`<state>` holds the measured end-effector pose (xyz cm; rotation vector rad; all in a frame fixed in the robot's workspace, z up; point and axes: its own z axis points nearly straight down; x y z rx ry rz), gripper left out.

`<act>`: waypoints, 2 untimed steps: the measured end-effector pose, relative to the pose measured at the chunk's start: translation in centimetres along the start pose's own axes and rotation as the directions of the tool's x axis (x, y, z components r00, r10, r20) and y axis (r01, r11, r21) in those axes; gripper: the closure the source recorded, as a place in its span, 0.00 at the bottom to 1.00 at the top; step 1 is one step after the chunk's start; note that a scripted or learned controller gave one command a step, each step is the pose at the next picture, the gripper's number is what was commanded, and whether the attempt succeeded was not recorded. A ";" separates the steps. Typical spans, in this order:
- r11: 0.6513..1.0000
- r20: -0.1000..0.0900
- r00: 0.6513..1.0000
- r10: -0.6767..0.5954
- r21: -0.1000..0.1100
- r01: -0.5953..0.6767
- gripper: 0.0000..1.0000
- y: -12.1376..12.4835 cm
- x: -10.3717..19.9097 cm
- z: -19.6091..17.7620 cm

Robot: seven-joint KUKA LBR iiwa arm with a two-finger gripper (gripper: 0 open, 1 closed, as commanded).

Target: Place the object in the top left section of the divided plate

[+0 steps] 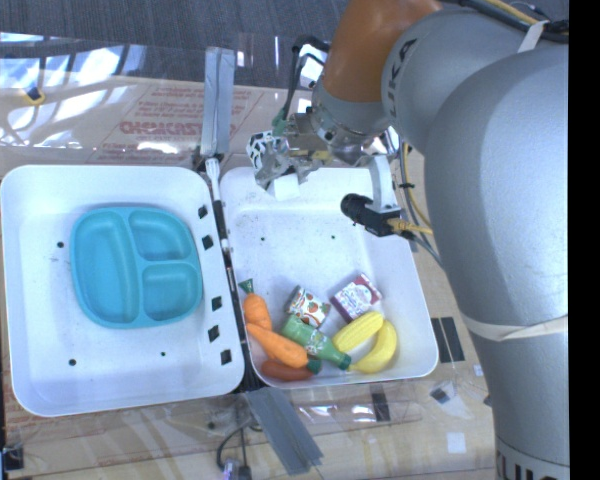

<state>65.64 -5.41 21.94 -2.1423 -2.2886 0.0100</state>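
**Plate bare, object not yet delivered**

Left bin [30, 268]: smooth white plastic, shallow, rounded corners. In it sits the divided plate [137, 266], turquoise, glossy, rounded rectangle with one long section and two smaller ones. Every section looks bare, so by my reading the placing is not done.

Between the bins, a dark hinged strip with small black clips.

Right bin [320, 233]: same white plastic, faintly speckled floor. Toy food is heaped at its near end: an orange carrot [265, 330] with a green tip, a small printed carton [306, 308], a green bottle [320, 346], a red-and-white printed box [355, 296], a yellow banana [372, 343], and something reddish-brown under the carrot. All look like hard moulded plastic or printed card.

My gripper [280, 163] hangs over the far left corner of the right bin. A small black-and-white patterned piece shows at its tip, but whether that is a held object or part of me I cannot tell, nor how my pincer stands. Which item is the task's object I cannot tell either.

Left to do, as I judge: secure an object, cross to the plate, release in the top left section.
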 end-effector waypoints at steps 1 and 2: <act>0.992 0.000 0.992 -0.125 0.002 0.125 1.00 -1.0 6.8 2.4; 0.992 0.000 0.992 -0.124 0.001 0.124 0.00 -1.0 6.8 2.3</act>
